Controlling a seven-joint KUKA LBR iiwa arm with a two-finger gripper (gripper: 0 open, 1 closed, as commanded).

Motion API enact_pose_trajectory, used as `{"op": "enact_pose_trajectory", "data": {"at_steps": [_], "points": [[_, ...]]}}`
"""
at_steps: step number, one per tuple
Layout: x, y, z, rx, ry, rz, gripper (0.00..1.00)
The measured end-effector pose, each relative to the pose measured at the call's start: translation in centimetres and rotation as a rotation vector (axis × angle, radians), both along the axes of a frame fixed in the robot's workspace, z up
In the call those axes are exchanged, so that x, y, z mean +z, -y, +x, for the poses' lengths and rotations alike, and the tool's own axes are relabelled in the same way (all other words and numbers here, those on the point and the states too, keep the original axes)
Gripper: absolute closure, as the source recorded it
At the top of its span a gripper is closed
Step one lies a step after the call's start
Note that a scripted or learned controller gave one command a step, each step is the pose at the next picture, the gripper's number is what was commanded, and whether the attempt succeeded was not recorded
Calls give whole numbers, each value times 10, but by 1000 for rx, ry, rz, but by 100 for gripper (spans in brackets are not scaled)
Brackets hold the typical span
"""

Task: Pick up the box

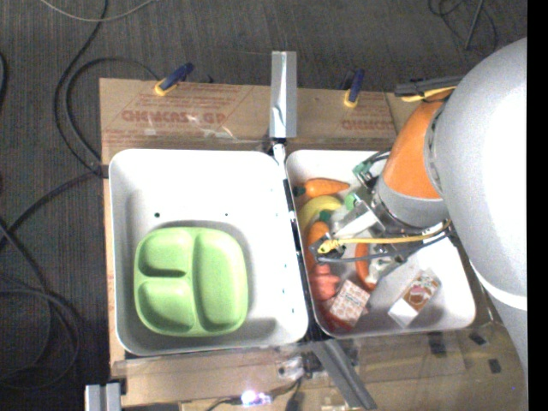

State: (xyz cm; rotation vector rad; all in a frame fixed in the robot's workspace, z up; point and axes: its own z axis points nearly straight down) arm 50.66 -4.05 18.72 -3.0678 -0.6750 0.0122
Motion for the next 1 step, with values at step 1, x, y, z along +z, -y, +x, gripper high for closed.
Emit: {"op": "enact_pose_trajectory", "data": {"at_steps": [1], "points": [[18, 20, 94, 102, 1, -1, 0]]}}
